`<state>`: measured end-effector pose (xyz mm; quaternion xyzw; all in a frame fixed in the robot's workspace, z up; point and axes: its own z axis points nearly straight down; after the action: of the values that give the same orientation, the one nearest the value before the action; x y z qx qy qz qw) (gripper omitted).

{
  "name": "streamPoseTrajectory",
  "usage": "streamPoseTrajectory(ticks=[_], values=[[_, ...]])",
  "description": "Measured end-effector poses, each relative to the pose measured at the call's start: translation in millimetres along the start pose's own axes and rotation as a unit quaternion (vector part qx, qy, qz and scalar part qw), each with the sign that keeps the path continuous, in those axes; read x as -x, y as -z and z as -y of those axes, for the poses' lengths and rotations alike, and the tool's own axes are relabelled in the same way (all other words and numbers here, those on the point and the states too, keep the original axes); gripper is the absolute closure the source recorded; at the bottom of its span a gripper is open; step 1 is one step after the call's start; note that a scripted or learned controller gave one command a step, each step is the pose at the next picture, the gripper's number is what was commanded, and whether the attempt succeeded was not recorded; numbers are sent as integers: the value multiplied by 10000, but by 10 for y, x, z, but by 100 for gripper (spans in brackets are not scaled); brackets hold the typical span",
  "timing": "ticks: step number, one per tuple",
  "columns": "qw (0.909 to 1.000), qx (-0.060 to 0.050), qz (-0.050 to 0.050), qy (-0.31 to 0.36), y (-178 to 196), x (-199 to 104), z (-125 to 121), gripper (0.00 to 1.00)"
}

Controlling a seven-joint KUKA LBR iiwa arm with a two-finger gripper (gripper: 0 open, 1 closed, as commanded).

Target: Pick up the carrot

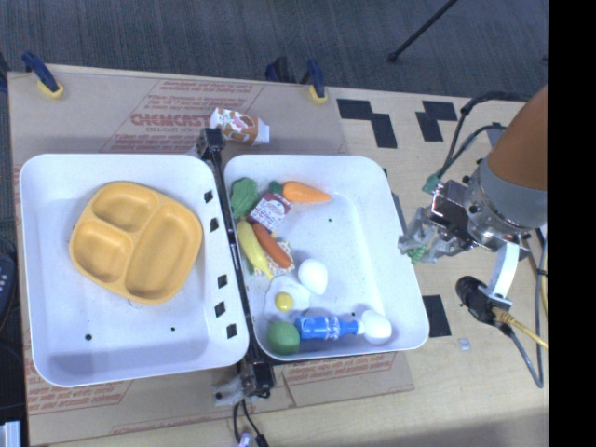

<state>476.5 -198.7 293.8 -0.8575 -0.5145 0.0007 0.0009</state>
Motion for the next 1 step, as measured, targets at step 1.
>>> streamPoseTrajectory(ticks=[1], values=[[9764, 3, 4, 2161, 157, 1, 1, 100]])
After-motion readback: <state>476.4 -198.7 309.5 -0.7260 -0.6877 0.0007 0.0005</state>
